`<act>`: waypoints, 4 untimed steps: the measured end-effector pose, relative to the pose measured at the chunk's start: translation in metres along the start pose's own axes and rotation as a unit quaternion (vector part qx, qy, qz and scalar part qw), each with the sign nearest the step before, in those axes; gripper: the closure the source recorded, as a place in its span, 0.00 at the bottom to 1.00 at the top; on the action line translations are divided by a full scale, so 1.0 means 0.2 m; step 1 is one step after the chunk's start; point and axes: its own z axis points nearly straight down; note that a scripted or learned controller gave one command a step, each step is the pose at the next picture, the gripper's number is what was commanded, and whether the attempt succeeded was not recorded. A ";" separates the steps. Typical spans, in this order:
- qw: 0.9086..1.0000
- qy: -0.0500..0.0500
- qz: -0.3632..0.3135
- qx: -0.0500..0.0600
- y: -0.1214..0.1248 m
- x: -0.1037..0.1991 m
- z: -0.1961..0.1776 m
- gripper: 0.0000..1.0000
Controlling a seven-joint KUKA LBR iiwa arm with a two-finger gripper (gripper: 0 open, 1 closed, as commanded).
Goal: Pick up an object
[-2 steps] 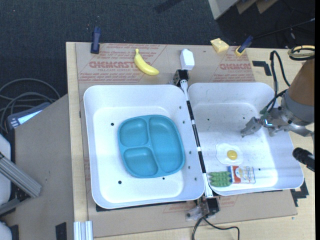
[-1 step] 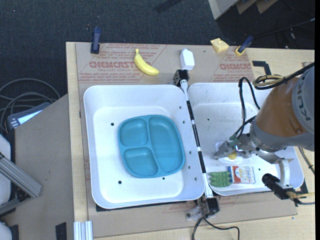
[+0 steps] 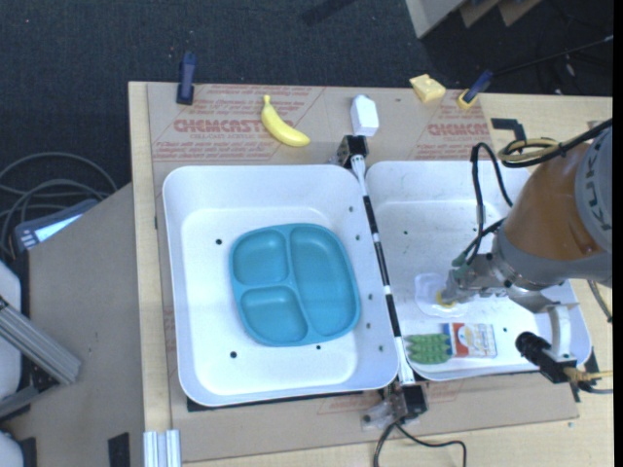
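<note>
My gripper (image 3: 456, 292) hangs low over the middle of the right bin (image 3: 419, 188), with the grey arm and its orange band reaching in from the right. Right under its tip lies a small clear item with a yellow spot (image 3: 433, 298) on the bin floor. It is touching or very close to the gripper; I cannot tell which. A flat colourful packet (image 3: 453, 344), green, white and red, lies by the bin's front wall, just in front of the gripper.
The left bin (image 3: 195, 212) holds a teal divided plate (image 3: 292, 283). Behind the bins on the bench lie a banana (image 3: 282, 125), a white block (image 3: 365, 115), a yellow chunk (image 3: 426, 88) and two blue clips (image 3: 186, 76). A black cable (image 3: 482, 178) loops over the right bin.
</note>
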 end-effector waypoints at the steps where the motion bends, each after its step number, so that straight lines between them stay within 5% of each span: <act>1: 1.000 0.001 0.000 0.002 -0.01 0.00 0.01 0.00; 2: 1.000 0.002 -0.001 0.003 0.41 -0.20 0.01 0.00; 3: 1.000 0.002 -0.002 0.003 0.83 -0.11 0.07 0.00; 4: 1.000 0.002 -0.001 0.004 0.46 0.05 -0.25 0.00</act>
